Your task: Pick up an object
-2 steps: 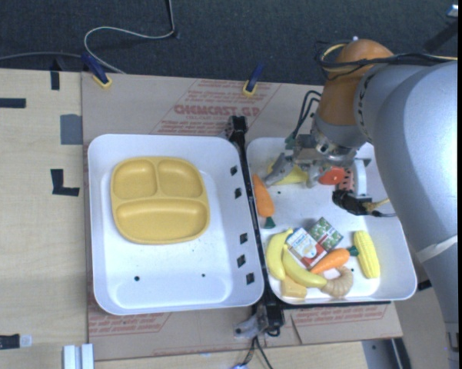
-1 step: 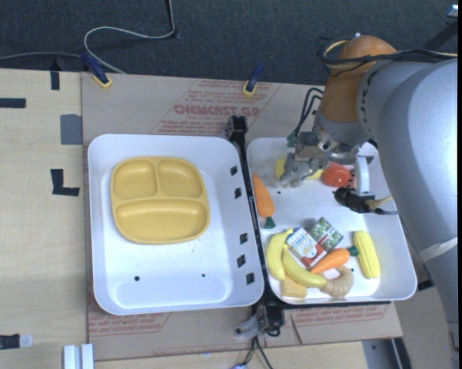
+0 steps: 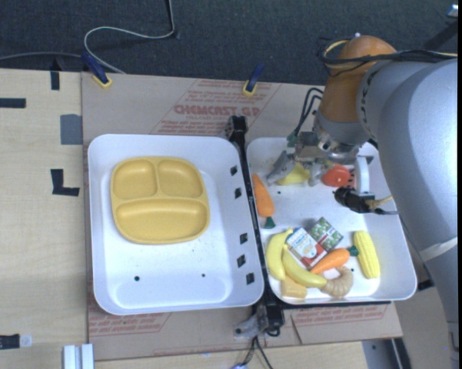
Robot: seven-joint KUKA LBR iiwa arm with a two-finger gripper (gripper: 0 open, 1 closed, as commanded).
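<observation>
The grey arm with its orange band reached in from the right and hung over the far end of the right-hand shallow white bin (image 3: 403,283). Its two-finger gripper (image 3: 294,169) pointed down and to the left, with one grey finger (image 3: 277,169) splayed toward the bin's left wall and the other nearer the wrist, so the jaws stood apart. Between them lay a small yellow piece, perhaps a lemon or a bit of banana (image 3: 295,177); it was partly hidden by the fingers, and whether they touched it could not be told. Nothing appeared to be lifted clear of the bin floor.

Just to the right of the gripper sat a small red tomato-like toy (image 3: 337,177), close beside the wrist. Down and to the left, along the bin's left wall, lay an orange plastic carrot (image 3: 263,198), its long axis running roughly away from the camera, green top nearest. The near end of the bin held a heap: a yellow banana (image 3: 278,256), a small printed carton (image 3: 303,245), a yellow corn cob (image 3: 367,254) and a second carrot (image 3: 330,260).

The left bin (image 3: 169,290) held a yellow three-part plastic plate (image 3: 160,199), well apart from the arm.

The yellow piece looked the likeliest target, lying directly under the spread fingers, so closing straight down seemed to be what was called for.
</observation>
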